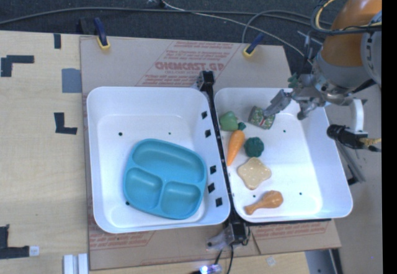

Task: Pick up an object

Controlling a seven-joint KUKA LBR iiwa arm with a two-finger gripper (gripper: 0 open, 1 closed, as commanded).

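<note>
While the arm is reaching in from the right over the far edge of the right bin point(335, 195), I'd say we're at the approach part of the pick, nothing lifted yet as far as I can see. The gripper point(271, 110) hangs low, right by a small greenish block point(261, 118) near the back of that bin. One dark finger slants down toward the block and looks like it's touching or just above it, but honestly I can't tell if the fingers are spread or pinched together, too small and too much at an angle.

Other stuff in the right bin: a green pepper-looking toy point(228, 121) just left of the block, an orange carrot point(234, 145) below that, a dark green broccoli-ish lump point(254, 146) beside the carrot, a beige cookie-shaped piece point(254, 173), and a drumstick point(265, 201) near the front. The left bin point(99, 142) has a blue divided tray point(165, 178) in it.

My guess is the block is the target, since it's the closest thing to the gripper. Next move probably needs the fingers straddling the block squarely, closing, then a straight lift. The pepper sits near it, so a sloppy descent could nudge it. The block also looks tilted, which might make it slip.
</note>
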